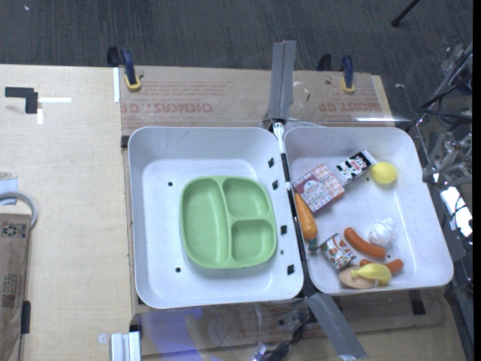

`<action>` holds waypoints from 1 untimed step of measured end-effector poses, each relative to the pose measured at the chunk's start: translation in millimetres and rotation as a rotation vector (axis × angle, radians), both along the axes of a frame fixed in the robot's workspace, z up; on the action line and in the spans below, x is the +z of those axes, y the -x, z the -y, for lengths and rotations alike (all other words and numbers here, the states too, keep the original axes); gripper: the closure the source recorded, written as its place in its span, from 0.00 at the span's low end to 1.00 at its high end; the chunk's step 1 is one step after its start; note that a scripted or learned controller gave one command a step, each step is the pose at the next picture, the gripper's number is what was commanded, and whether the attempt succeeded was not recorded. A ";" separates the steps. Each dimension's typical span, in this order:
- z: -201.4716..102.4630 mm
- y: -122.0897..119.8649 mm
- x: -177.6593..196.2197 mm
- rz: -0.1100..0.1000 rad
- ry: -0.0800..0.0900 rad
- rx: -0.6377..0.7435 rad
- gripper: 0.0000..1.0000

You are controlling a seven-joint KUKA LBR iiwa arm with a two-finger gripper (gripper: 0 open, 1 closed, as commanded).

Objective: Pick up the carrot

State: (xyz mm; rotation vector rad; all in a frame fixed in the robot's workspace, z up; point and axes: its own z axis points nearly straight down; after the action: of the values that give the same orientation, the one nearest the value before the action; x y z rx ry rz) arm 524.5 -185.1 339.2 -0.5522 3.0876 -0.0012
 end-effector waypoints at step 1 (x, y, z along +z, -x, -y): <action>26.8 -49.5 -60.7 -0.001 -0.001 0.307 1.00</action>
State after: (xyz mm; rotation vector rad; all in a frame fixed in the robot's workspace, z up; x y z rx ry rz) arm 574.0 -211.9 278.5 -1.0185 2.9675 0.0014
